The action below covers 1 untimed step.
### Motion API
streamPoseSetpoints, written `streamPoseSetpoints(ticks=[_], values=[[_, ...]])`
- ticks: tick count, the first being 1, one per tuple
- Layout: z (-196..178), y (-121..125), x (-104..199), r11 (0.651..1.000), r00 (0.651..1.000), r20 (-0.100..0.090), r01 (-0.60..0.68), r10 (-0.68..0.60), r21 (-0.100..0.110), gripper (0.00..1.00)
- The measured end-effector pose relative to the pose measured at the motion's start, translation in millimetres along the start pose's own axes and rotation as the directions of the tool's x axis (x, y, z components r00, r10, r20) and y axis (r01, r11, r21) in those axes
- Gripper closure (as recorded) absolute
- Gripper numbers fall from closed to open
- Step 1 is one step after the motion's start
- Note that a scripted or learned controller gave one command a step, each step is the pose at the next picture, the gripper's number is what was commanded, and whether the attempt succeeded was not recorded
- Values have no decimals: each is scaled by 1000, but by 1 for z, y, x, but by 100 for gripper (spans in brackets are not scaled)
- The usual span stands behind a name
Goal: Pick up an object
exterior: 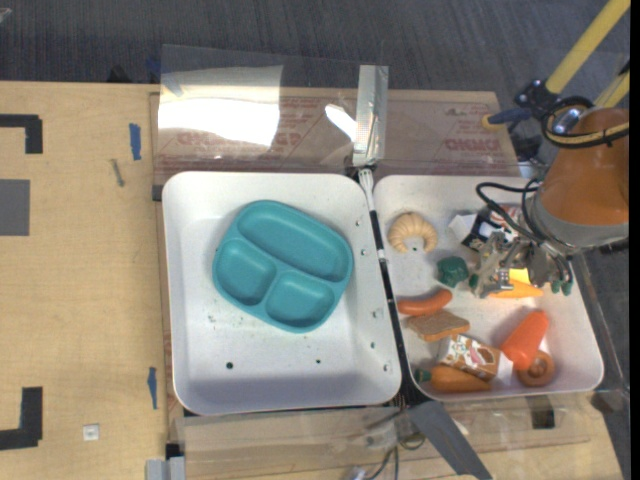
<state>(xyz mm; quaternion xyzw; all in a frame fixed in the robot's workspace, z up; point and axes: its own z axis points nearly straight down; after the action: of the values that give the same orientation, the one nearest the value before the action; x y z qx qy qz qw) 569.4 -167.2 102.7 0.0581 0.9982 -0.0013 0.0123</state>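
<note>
The arm reaches down from the right into the right bin, its gripper (grip state unclear) among toys.

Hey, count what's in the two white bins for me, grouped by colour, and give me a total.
Teal: 2, the divided plate and a small dark teal piece
Orange or red: 4, sausage, bottle, carrot, round piece
Tan or brown: 2, croissant, bread slice
Yellow: 1, piece under the gripper
Printed: 1, box
Total: 10
</note>
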Motion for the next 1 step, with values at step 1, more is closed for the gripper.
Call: streamPoseSetpoints(ticks=[1], values=[[-42, -25, -62, 999, 999, -13, -41, 41, -1, 100]])
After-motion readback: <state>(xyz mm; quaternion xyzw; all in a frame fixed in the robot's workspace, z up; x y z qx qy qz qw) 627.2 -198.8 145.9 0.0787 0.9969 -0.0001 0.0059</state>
